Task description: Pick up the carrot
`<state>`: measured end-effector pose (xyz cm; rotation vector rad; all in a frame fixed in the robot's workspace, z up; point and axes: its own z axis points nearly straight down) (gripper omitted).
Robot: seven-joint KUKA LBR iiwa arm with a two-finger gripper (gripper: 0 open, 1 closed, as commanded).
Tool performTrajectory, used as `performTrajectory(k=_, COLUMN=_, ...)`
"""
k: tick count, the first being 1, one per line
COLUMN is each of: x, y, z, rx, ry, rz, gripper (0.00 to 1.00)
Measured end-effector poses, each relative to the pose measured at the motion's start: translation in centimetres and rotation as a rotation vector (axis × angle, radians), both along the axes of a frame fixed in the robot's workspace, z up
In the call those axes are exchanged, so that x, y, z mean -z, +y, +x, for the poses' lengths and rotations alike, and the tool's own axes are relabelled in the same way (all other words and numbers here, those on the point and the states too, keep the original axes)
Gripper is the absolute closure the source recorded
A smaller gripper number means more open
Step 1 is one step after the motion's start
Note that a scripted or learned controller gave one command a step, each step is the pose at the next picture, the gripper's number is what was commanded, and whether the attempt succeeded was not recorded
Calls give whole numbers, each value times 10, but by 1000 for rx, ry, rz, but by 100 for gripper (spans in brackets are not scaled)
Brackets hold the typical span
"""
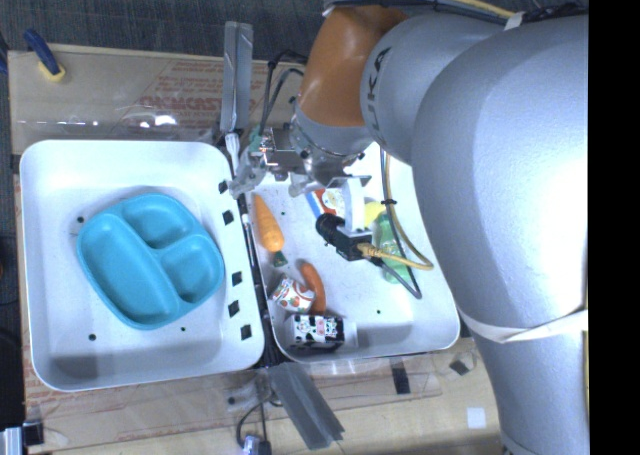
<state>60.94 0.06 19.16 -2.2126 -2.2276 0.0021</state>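
Note:
The carrot (pixel 267 225) is orange and tapered. It lies lengthwise along the left wall of the right bin (pixel 435 318), with its green stub toward the near end. My gripper (pixel 274 175) hangs below the orange wrist band, right over the carrot's far tip at the bin's far left corner. The carrot rests on the bin floor, and most of its length shows below the gripper. The arm's grey bulk hides the bin's right side.
Nearer in the right bin are a red-orange sausage shape (pixel 314 284), a small printed can (pixel 290 294) and a black-and-white carton (pixel 318 329). Yellow and green items (pixel 386 234) sit under the arm. The left bin (pixel 45 343) holds a blue divided plate (pixel 150 258).

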Motion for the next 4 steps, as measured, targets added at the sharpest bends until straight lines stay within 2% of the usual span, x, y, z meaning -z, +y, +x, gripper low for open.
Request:
performTrajectory(k=1, x=0, y=-68, z=-56, rx=-92, ry=1, rz=0, gripper=0)
performTrajectory(k=2, x=88, y=-97, z=-34, rx=-176, ry=-14, rz=-1, gripper=0)
performTrajectory(k=3, x=90, y=-97, z=-34, rx=-216, ry=-16, rz=0, gripper=0)
performTrajectory(k=4, x=91, y=-98, z=-42, rx=-63, ry=-13, rz=1, gripper=0)
